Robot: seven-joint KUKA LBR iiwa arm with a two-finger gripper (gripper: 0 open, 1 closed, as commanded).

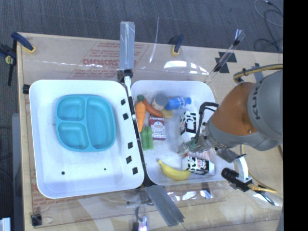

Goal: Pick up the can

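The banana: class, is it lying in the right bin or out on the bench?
In the bin. The banana lies flat on the right bin's white floor near its front wall, beside a black-and-white carton.

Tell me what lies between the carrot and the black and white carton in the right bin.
In the camera view, a small red box lies between the carrot and the black and white carton.

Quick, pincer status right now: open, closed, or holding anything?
Pincer: low in the right bin, beside the cow-patterned carton; open or closed cannot be told.
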